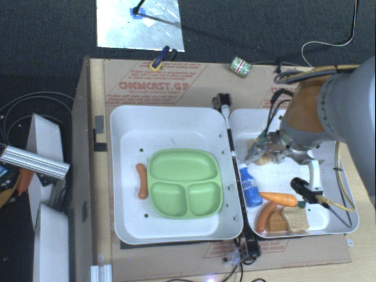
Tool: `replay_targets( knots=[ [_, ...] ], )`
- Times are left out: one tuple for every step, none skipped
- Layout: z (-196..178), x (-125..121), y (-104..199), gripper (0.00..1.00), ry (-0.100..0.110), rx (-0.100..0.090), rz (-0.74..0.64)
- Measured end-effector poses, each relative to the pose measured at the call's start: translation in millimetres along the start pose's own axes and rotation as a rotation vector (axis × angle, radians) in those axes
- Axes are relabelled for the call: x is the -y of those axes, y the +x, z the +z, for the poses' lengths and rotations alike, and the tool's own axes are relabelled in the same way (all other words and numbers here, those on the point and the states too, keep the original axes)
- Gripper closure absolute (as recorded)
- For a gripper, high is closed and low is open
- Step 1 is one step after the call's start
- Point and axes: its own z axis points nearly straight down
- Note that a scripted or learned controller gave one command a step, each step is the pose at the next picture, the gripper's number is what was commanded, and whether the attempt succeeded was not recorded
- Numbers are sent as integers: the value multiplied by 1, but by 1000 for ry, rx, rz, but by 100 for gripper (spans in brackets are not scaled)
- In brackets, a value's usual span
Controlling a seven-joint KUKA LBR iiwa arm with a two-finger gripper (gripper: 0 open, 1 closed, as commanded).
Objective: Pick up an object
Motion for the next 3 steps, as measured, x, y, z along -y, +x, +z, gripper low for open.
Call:
replay_targets(
  knots=[
    [0, -22, 7, 0, -1, -1, -2],
    [0, -23, -11, 0, -1, 0, 0],
    [-11, -24, -11, 100, -3, 0, -3]
  ],
)
